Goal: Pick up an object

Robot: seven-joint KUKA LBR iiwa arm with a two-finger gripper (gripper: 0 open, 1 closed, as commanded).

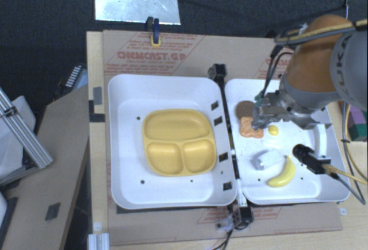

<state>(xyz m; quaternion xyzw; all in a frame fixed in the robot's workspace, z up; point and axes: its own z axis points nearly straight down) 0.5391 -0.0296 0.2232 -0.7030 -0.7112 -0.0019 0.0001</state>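
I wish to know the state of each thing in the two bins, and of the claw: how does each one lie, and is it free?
yellow tray: flat in the left bin, open side up
banana: flat in the right bin, free
white piece: beside the banana, free
small yellow piece: free
brown round piece: flat, free
orange piece: partly hidden under the claw
claw: low over the orange piece, grip unclear

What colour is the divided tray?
The tray is pale yellow; the camera view shows it best.

one fixed camera above the bench (95, 65) looks down aslant on the left bin (123, 105) and right bin (313, 187).
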